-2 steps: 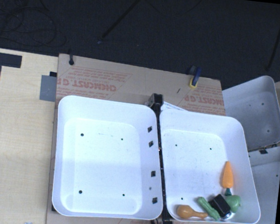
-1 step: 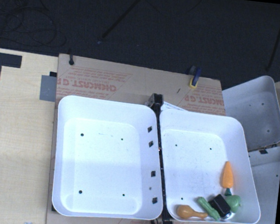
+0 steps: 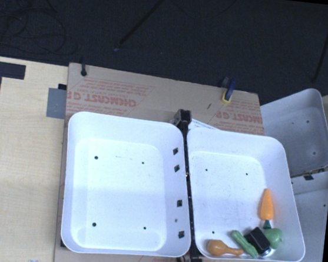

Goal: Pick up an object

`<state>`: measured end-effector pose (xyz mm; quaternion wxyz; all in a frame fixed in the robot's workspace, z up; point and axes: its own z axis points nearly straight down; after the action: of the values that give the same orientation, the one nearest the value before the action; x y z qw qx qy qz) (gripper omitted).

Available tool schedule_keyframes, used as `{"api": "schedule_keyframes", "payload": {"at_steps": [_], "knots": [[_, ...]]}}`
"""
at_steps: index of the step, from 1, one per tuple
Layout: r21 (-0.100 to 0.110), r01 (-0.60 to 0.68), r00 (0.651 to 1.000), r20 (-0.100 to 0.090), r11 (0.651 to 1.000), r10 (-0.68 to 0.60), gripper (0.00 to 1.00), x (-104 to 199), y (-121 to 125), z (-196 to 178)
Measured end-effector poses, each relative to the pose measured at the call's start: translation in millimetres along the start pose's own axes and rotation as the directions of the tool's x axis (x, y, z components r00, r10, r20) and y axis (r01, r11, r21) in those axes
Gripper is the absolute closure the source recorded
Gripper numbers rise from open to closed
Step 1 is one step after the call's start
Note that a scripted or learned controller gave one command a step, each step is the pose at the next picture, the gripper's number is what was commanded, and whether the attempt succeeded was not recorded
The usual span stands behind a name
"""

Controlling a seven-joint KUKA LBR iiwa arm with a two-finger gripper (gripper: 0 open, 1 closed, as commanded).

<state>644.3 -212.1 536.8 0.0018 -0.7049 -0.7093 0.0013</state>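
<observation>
Several small objects lie in the near right corner of the right bin [image 3: 233, 148]. An orange carrot-shaped piece [image 3: 267, 205] rests by the right wall. Below it sit a black block [image 3: 257, 240], a green piece [image 3: 273, 236] and a long green piece [image 3: 244, 243], bunched together. A yellow-orange gourd-shaped piece [image 3: 222, 248] lies along the near wall.
The left bin [image 3: 79, 141] sits beside the right one on a cardboard sheet [image 3: 127, 96]. A grey metal plate [image 3: 307, 124] stands at the right. A blue and yellow clamp [image 3: 228, 91] grips the cardboard's far edge.
</observation>
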Motion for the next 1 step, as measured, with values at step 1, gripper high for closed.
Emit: {"api": "schedule_keyframes", "payload": {"at_steps": [1], "knots": [[0.001, 0.005, 1.000, 0.000, 1.000, -0.005, 1.00, 0.5, 0.1, -0.3]]}}
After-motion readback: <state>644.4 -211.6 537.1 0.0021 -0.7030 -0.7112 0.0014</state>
